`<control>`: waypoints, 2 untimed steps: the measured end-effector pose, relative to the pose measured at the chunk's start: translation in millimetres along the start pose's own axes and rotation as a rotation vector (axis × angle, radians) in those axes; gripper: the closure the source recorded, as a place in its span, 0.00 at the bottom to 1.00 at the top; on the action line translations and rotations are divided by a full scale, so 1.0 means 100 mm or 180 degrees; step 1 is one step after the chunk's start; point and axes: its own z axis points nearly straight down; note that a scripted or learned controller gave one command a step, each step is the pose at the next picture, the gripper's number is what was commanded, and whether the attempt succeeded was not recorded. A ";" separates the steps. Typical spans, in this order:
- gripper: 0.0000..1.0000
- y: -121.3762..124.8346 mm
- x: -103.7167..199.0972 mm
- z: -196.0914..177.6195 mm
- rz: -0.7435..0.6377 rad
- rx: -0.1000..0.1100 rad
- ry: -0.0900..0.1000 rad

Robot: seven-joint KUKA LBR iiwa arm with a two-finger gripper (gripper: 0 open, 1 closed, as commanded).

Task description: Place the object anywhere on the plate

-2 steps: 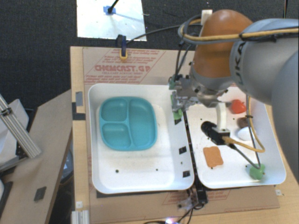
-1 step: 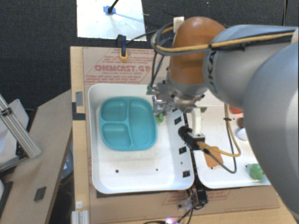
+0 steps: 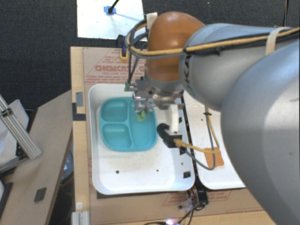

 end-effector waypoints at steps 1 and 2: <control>1.00 -0.04 0.16 0.13 0.0011 0.0008 -0.0009; 0.00 -0.04 0.15 0.12 0.0014 0.0005 -0.0009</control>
